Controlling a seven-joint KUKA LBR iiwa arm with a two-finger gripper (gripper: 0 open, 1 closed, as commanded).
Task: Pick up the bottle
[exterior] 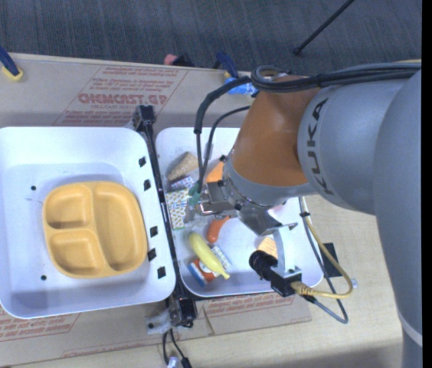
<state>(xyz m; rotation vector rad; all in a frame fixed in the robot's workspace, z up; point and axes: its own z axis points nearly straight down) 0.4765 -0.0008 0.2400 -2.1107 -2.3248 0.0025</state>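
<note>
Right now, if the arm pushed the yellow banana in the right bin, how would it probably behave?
The banana is long and curved, so it would probably pivot rather than roll straight. It lies against a red and blue item near the right bin's front wall, so a push may shift both. It looks small, so likely light.

The arm [331,144] covers most of the right bin [171,140], hiding its far-right wall; the gripper's fingertips are lost beneath the wrist; small items near the bin's left edge are too jumbled to identify.
</note>
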